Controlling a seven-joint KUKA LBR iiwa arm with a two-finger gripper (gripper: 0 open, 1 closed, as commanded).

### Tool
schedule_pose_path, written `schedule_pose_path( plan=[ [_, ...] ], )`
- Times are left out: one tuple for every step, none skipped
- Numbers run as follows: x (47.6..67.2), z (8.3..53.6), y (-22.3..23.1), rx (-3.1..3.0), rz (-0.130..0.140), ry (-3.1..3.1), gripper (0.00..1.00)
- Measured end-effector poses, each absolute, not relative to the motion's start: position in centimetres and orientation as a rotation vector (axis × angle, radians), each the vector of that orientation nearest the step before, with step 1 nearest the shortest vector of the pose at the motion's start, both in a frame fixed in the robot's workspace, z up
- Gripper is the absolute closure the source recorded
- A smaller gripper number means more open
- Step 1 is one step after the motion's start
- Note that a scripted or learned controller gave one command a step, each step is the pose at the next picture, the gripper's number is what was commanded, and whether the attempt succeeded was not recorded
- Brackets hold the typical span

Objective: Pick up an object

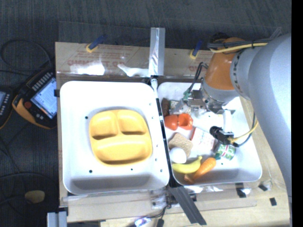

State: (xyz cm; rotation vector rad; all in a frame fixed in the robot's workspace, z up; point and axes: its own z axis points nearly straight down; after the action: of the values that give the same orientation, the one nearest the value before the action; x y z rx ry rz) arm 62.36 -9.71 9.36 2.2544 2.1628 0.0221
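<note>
Gripper (189,104) lowered at the right bin's (253,167) far-left corner, just above the red object (179,122); its opening cannot be told. Banana (185,166) and carrot (203,168) lie along the near edge.

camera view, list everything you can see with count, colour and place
bins: 2, white, side by side on the bench
divided plate: 1, yellow, in the left bin
tomato: 1, red-orange, upper right bin
banana: 1, yellow, front of right bin
carrot: 1, orange, beside the banana
can: 1, green label, right bin
clamps: 2, blue and yellow, back edge
handheld pendant: 1, orange and black, floor at left
arm: 1, grey with orange band, over right bin
end effector: 1, above the tomato
</note>
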Motion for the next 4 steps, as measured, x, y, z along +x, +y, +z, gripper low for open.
schedule_pose_path(
  plan=[
    [63.0,9.4,-10.7,2.276,0.026,2.154,0.0],
    [59.9,8.9,-10.3,1.92,0.009,2.468,0.0],
    [59.9,9.6,-10.2,1.923,0.013,2.472,1.0],
    [64.7,18.0,-9.0,2.074,-0.008,2.363,1.0]
  ],
)
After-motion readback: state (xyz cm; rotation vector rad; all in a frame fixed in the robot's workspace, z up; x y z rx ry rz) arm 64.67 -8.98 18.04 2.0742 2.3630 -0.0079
